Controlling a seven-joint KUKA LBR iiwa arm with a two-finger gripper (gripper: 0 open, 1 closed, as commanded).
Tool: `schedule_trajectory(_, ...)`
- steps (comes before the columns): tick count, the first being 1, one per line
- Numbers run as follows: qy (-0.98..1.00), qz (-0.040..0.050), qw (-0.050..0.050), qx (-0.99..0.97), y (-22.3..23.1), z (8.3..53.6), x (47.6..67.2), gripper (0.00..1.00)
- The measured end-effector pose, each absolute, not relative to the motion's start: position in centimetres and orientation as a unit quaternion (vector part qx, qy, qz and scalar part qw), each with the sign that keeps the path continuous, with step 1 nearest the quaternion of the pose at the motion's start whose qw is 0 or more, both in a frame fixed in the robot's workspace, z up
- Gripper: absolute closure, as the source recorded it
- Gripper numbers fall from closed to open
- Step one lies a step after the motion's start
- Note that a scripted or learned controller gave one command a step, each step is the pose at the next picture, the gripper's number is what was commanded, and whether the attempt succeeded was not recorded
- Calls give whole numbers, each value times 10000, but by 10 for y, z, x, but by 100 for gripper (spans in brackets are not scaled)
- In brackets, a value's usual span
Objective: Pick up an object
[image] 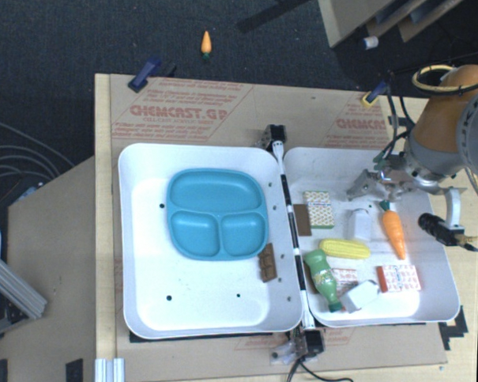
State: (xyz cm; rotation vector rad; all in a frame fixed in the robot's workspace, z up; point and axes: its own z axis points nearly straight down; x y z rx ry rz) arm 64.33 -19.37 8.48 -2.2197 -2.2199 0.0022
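Just below the two-finger metal gripper [379, 187], whose jaws stand apart on nothing, lies the orange plastic carrot [392, 232]. You should centre over its middle, straddle its width, then descend.

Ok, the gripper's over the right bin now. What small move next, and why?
Probably a short move toward the carrot and then down. The gripper sits near the right bin's far edge, just above the carrot's green top, with nothing seen between its fingers. The carrot lies apart from the corn and the boxes, so it looks like the nearest free target.
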Motion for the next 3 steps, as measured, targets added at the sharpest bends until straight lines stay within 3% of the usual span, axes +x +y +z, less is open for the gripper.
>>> schedule_trajectory(2,-7074,4,12,-7068,-179,85,637,0)
schedule_trajectory(3,-7073,-2,9,-7070,-179,95,637,100)
